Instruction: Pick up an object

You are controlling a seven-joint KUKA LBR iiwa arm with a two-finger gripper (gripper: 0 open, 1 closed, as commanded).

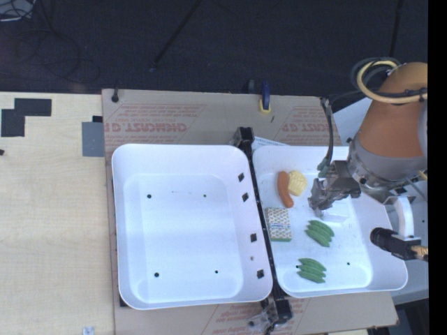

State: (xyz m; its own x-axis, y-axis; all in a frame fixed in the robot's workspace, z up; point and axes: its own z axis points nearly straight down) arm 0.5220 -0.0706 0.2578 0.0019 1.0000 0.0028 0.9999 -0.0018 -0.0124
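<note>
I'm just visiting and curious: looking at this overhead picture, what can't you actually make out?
- Tool: small and dark in the camera view; whether it is open or shut is unclear.
- Bin floor under the tool in the right bin: hidden by the tool.
- Checkered block: print too small to read.
- Arm: cut off by the right edge.
</note>
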